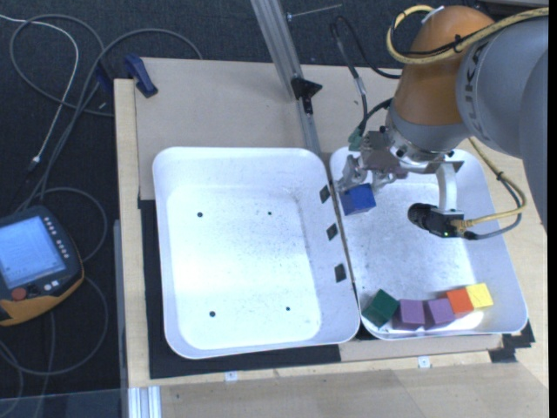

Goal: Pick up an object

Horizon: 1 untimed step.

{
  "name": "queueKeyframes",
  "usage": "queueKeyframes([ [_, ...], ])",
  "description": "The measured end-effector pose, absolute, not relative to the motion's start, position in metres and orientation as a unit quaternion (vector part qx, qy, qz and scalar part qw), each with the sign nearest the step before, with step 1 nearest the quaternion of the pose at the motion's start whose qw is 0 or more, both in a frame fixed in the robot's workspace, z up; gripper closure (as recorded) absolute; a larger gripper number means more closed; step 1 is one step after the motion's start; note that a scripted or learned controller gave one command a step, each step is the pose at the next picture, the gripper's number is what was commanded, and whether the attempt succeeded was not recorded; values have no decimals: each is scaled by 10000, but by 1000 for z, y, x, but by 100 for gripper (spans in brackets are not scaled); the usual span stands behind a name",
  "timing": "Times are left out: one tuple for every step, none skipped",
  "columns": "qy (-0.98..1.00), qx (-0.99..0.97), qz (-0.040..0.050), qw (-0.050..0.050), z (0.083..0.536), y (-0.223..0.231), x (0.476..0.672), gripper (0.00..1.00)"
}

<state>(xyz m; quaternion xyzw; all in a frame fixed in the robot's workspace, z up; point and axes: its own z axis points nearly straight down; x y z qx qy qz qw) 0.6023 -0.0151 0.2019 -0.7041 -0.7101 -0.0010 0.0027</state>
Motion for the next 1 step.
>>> queueKeyframes([
  [-7097, -7045, 3, 35, 199, 46, 595, 100],
])
